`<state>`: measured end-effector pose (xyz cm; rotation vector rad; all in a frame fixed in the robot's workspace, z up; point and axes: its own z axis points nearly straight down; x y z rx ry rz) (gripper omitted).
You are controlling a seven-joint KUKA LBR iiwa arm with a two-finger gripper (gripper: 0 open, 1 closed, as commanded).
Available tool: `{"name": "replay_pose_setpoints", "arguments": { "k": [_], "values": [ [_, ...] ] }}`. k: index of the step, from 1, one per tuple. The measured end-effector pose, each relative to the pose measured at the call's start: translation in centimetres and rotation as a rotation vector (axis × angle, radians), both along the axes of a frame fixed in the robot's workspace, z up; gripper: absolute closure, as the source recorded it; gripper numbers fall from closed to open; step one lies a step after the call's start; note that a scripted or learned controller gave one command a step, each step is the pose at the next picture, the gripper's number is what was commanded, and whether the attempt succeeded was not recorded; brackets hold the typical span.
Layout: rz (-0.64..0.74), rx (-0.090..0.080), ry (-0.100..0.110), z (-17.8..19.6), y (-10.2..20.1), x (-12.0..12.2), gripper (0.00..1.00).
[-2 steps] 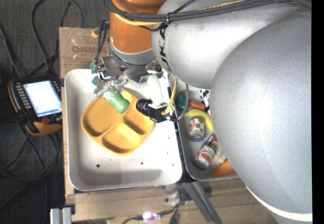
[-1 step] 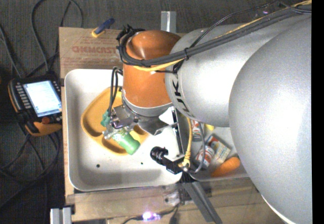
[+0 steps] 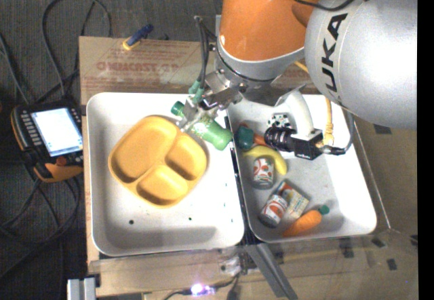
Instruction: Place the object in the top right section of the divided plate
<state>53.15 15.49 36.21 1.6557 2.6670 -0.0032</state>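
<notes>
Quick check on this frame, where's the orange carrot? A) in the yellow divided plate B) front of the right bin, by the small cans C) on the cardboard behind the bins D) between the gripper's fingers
B: the carrot lies at the front of the right bin, beside the small cans, well away from the divided plate in the left bin.

In the right bin (image 3: 363, 190) I see a banana (image 3: 269, 156), two cans (image 3: 263, 171) beside it and lower down, and a carrot (image 3: 305, 220) near the front wall. A tablet (image 3: 55, 130) sits left of the left bin (image 3: 102, 224), and a blue-yellow clip (image 3: 137, 36) lies on cardboard (image 3: 149, 68) behind.
</notes>
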Motion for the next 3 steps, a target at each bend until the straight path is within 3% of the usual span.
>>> {"name": "replay_pose_setpoints", "arguments": {
  "k": [1, 2, 3],
  "values": [
    [0.228, 0.003, 0.006, -14.2, 0.9, -4.9, 1.0],
    [0.131, 0.003, 0.006, -16.0, -5.1, -4.9, 1.0],
    [0.141, 0.002, 0.003, -13.7, -9.5, -1.9, 1.0]
  ]
}}
